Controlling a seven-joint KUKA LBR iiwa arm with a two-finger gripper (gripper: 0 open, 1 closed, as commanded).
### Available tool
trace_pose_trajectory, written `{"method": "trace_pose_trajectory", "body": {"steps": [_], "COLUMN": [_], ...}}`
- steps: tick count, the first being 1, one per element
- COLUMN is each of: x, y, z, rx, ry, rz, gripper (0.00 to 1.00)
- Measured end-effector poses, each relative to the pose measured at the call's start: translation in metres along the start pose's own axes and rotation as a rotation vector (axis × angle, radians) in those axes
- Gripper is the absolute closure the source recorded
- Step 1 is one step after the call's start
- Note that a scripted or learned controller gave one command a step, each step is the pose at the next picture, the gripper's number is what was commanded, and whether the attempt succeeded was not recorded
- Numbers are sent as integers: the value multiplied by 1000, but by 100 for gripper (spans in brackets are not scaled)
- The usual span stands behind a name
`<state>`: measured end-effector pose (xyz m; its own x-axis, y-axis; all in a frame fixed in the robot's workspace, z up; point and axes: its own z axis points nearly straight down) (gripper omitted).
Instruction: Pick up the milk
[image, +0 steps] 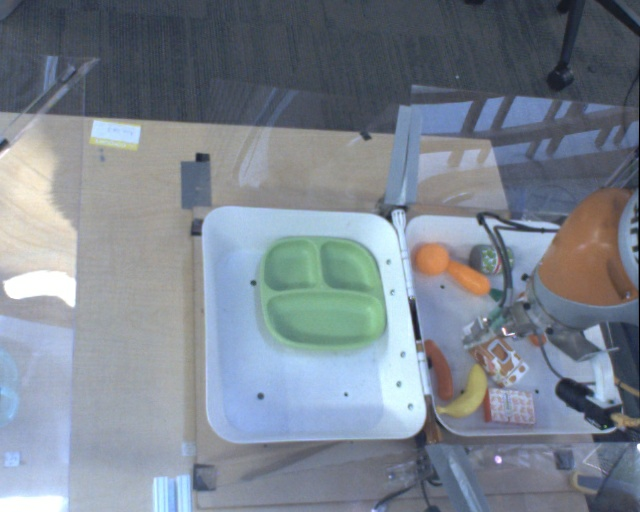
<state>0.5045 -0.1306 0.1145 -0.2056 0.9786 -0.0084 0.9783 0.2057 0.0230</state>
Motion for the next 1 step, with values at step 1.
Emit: {"method": "trace_pose_trajectory", "body": {"steps": [1], "x": [39], "y": [138], "z": [-128], "rx": [14], "ry": [5], "rz": [27], "gripper": [100]}}
